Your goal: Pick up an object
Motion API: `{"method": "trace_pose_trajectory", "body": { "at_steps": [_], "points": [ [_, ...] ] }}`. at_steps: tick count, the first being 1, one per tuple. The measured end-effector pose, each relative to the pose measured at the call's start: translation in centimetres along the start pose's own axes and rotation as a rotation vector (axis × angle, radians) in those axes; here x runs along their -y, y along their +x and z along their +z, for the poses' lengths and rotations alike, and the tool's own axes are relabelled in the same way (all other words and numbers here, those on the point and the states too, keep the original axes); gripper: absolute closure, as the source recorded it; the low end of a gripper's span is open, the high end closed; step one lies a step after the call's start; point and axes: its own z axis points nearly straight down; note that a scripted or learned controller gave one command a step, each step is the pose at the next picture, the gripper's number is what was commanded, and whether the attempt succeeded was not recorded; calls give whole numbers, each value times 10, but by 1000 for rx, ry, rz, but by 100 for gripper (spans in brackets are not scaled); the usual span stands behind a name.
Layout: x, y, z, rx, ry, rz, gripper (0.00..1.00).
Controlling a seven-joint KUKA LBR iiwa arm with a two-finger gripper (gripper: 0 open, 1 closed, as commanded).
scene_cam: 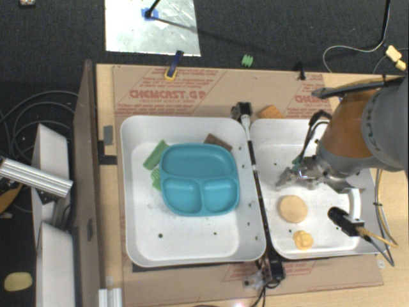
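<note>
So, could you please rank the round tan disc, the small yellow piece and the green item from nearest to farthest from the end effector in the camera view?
1. The round tan disc: in the right bin, just below the end effector.
2. The small yellow piece: same bin, beyond the disc, near the front edge.
3. The green item: in the left bin, on the far side of the blue tray.

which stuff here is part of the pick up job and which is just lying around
Job: tool over the right bin; tan disc and yellow lump in it; blue tray, green piece, brown piece in the left bin.
Lying about: orange block behind the bins, green bit and shiny sheet beyond the board.
</note>
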Motion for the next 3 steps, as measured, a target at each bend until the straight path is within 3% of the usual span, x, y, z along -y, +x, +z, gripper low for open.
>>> {"method": "trace_pose_trajectory", "body": {
  "at_steps": [1,2,3],
  "points": [
    [76,7,-2,0,-2,1,0],
    [4,-47,-11,7,-15,-4,0],
    [61,-1,-77,0,-8,-7,0]
  ]
}}
